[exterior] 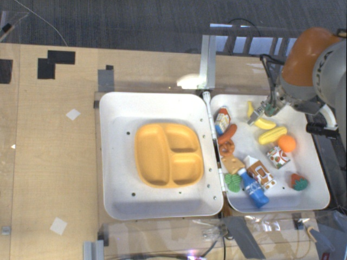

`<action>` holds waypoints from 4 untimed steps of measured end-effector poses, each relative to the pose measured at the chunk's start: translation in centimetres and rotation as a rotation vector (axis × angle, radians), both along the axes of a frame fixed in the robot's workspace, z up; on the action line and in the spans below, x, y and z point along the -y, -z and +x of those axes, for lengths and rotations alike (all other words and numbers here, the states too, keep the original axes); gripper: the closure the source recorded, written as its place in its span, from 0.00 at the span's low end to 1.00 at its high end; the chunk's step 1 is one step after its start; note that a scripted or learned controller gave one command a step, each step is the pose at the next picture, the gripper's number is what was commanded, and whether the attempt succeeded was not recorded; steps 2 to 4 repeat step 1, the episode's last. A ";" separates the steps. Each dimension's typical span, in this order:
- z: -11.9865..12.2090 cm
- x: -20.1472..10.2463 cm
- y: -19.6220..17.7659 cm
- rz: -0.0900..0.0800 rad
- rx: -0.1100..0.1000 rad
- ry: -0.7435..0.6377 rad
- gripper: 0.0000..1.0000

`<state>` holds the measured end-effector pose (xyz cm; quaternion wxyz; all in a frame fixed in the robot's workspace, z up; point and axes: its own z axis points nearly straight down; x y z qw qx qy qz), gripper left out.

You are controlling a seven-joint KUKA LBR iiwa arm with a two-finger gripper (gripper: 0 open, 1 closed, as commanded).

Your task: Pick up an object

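The grey arm with its orange band (303, 56) is cut off by the right edge, so only its wrist end shows. The small metal claw (264, 110) at its tip is too small and blurred to tell how its fingers stand, and it covers part of the yellow plastic banana (264, 124) beneath it. A second yellow piece (250, 109) just left of the claw is partly hidden, its shape unclear. The labels on the small white carton (277, 157) and the blue plastic bottle (255, 193) are too small to read. The wooden worktop (49, 161) runs off the left and bottom edges.
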<state>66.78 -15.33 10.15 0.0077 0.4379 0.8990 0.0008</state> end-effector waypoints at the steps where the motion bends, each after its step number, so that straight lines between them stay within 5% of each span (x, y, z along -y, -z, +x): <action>1: -1.1 -5.5 -7.1 0.006 0.000 0.069 1.00; 4: -1.1 -5.5 -7.1 0.006 0.000 0.069 1.00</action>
